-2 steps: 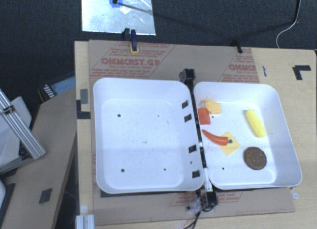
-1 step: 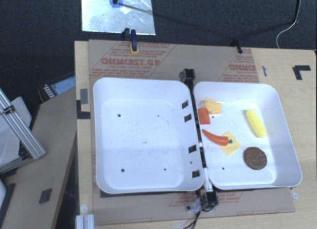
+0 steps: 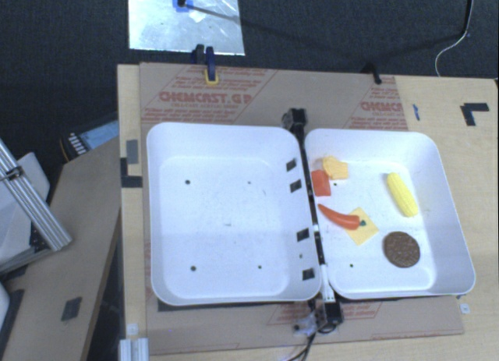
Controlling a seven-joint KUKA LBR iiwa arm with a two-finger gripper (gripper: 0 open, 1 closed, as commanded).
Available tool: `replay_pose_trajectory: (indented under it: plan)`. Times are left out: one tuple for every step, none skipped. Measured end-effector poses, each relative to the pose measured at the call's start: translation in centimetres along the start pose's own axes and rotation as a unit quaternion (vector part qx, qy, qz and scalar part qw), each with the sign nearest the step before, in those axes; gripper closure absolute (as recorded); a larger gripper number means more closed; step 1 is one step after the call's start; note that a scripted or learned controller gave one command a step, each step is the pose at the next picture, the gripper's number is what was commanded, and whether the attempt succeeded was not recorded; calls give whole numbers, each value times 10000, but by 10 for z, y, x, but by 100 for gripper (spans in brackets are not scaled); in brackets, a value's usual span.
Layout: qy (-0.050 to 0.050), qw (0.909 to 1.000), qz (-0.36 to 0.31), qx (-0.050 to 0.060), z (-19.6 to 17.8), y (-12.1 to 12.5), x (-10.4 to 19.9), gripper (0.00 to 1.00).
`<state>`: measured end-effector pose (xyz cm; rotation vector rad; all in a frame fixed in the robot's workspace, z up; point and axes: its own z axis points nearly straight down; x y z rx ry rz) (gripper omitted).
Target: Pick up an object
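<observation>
Corn cob (image 3: pixel 401 193) lies in the right bin (image 3: pixel 448 196), near a brown disc (image 3: pixel 401 249).

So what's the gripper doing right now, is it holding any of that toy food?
Gripper: not in view. The corn, the brown disc and the red chili lie loose in the right bin.

I count two white bins (image 3: pixel 226 137), one corn cob (image 3: pixel 401 193), one brown cookie (image 3: pixel 401 249), one red chili (image 3: pixel 340 216), two cheese pieces (image 3: pixel 336 168), one red block (image 3: pixel 320 182).
</observation>
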<state>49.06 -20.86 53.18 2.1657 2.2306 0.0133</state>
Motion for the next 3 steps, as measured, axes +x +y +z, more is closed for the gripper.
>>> replay_pose_trajectory:
  plan:
    - [3,10000,0,4,0,0,0,0]
    - [-11,10000,-18,-20,-11,1,-1,100]
    - [-24,10000,-36,-39,-23,1,-1,100]
